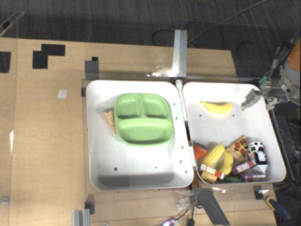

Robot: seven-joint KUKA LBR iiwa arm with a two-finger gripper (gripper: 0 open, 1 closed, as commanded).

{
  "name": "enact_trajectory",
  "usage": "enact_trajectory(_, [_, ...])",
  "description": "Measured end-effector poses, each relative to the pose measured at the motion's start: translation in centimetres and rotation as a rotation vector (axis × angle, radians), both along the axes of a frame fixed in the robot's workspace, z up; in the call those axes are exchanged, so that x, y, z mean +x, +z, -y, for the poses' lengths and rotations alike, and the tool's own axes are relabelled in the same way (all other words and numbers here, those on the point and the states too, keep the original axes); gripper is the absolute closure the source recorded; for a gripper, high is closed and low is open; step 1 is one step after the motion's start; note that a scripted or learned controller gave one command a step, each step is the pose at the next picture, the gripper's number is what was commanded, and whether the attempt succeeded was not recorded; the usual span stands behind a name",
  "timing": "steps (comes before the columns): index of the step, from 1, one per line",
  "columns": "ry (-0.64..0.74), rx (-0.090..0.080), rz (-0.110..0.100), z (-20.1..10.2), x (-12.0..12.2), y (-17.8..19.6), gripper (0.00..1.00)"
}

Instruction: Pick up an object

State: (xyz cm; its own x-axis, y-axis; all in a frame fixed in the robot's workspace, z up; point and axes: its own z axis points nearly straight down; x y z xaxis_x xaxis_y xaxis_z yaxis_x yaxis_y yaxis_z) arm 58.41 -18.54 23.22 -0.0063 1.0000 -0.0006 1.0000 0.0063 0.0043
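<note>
- Bins: two shallow white bins sit side by side on the wooden bench [42, 140]. The left bin [101, 168] and the right bin [235, 126] meet along a central divider.
- Left bin contents, two items: one green divided plate [142, 118] with three compartments, lying flat in the upper middle of the bin; one tan, textured item [109, 121] partly hidden under the plate's left edge, identity unclear.
- Right bin, far end: one yellow banana [217, 107] lies alone, near the bin's upper wall and well apart from the other items.
- Right bin, near end: a cluster of small items is packed against the lower wall. Countable there: one red-orange piece [200, 151] at the left, one yellow corn cob [212, 155], a second yellow piece [227, 162] just beside it, one pizza-slice toy [239, 147], one black-and-white cow-patterned item [256, 150], and several marker-like sticks [244, 172] along the bottom. The exact number of sticks cannot be told, as they overlap.
- Arm: one arm enters from the right edge, its orange band [295, 58] visible at the upper right.
- Gripper [250, 99]: one, positioned over the upper right corner of the right bin, to the right of the banana and apart from it. Nothing is visible between its fingers.
- Jaw state: cannot be determined; the fingertips are too small and indistinct to resolve.
</note>
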Motion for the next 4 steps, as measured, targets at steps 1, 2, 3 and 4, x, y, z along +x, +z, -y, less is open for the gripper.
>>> enact_trajectory(1, [0.127, -0.002, 0.002, 1.1, 5.4, -7.5, 0.0])
enact_trajectory(2, [0.184, -0.011, 0.028, 0.7, 7.1, -12.0, 0.0])
enact_trajectory(3, [0.268, -0.018, 0.038, -1.9, 7.7, -12.5, 0.0])
enact_trajectory(4, [0.405, -0.002, 0.003, -3.3, 3.3, -9.1, 0.0])
